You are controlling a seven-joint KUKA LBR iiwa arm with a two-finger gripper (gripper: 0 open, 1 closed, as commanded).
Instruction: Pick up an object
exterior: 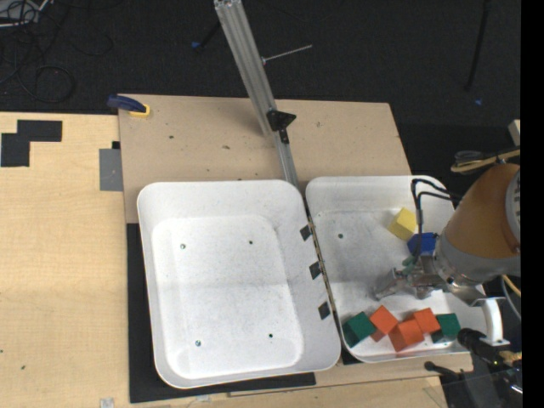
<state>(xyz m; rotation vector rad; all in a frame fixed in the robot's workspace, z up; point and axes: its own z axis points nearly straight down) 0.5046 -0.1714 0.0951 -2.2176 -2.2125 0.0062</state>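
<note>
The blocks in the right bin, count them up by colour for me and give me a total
Yellow blocks: 1
Blue blocks: 1
Green blocks: 2
Orange blocks: 3
Total: 7

We see even overhead light, bins (229, 198) bright white, soft shadows, background dark; the gripper (399, 283) looks slightly blurred, perhaps.
</note>
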